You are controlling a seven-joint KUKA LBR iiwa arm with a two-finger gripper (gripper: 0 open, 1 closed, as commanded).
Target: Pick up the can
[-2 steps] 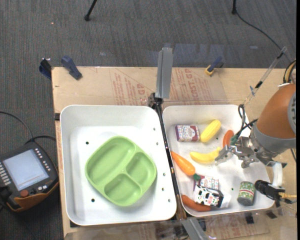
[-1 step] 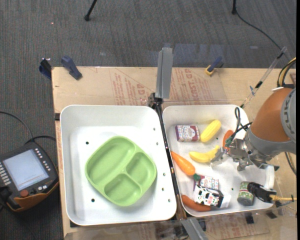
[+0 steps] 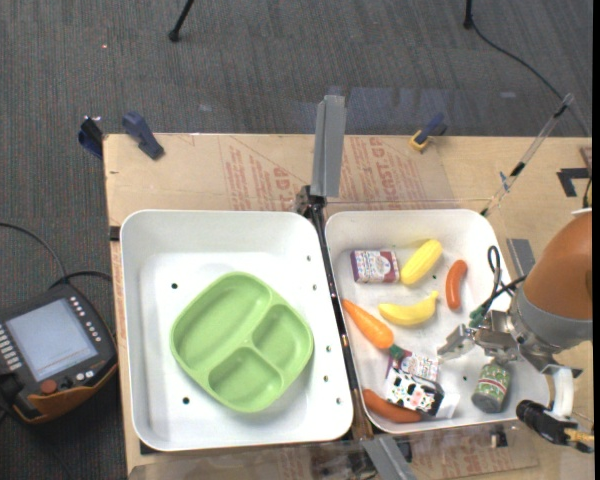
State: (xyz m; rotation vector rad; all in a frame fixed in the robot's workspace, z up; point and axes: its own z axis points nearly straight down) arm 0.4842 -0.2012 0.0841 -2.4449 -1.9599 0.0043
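- Green and white, the can (image 3: 493,386) lies tilted in the right bin (image 3: 477,224), near its front right corner and just right of a black-and-white carton (image 3: 414,385).
- Grey and metal, the tool (image 3: 485,340) sits just above the can at the end of the arm (image 3: 565,283), which reaches in from the right.
- Whether the tool is open or closed cannot be told; nothing can be seen held in it, and the can rests on the bin floor.
- By my judgement the step in hand is the approach: the tool is near the can but has not taken it.
- The next move calls for lining up over the can's body and coming down so that it sits squarely in the grasp.
- The bin's right wall and the carton flank the can closely, so there is little room on either side.
- Other things in that bin lie further off: two bananas (image 3: 421,261), a carrot (image 3: 368,324), a sausage (image 3: 454,284) and a small box (image 3: 374,265).
- A green plate (image 3: 242,341) lies in the left bin (image 3: 150,230), well apart from the can.
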